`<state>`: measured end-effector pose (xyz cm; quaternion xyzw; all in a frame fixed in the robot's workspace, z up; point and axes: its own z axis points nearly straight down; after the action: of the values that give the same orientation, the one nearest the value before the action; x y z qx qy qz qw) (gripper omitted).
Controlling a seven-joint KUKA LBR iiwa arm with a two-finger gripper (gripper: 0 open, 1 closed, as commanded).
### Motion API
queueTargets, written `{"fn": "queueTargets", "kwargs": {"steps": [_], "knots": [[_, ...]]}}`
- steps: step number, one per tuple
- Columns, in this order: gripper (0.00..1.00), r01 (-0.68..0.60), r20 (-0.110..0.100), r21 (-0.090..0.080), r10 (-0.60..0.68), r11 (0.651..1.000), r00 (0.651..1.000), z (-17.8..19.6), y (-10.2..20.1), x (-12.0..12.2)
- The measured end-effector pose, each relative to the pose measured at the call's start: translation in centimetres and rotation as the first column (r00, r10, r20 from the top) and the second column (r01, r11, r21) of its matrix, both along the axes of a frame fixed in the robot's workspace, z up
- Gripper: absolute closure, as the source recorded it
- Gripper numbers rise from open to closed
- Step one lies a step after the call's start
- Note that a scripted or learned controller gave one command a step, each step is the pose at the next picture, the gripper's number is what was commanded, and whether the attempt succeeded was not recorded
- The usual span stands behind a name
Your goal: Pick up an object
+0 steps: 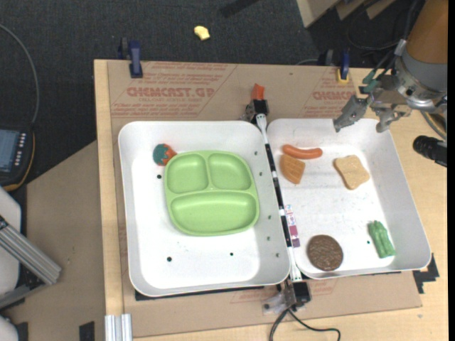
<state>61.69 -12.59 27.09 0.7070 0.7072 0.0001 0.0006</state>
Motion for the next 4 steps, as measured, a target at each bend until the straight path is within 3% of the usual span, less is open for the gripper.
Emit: {"fn": "queueTargets", "kwargs": {"steps": [1, 2, 3, 4], "knots": [[0.0, -0.004, -0.009, 0.004, 0.004, 1.0, 1.0, -9.2, 4.2, 4.0], [0.0, 0.005, 0.001, 0.006, -0.005, 1.0, 1.0, -18.8, 3.4, 0.7], [0.0, 0.001, -0.006, 0.002, -0.001, 1.0, 1.0, -18.3, 2.9, 4.3], [0.0, 0.005, -0.018, 0.001, -0.005, 1.0, 1.0, -18.3, 3.0, 4.8]]}}
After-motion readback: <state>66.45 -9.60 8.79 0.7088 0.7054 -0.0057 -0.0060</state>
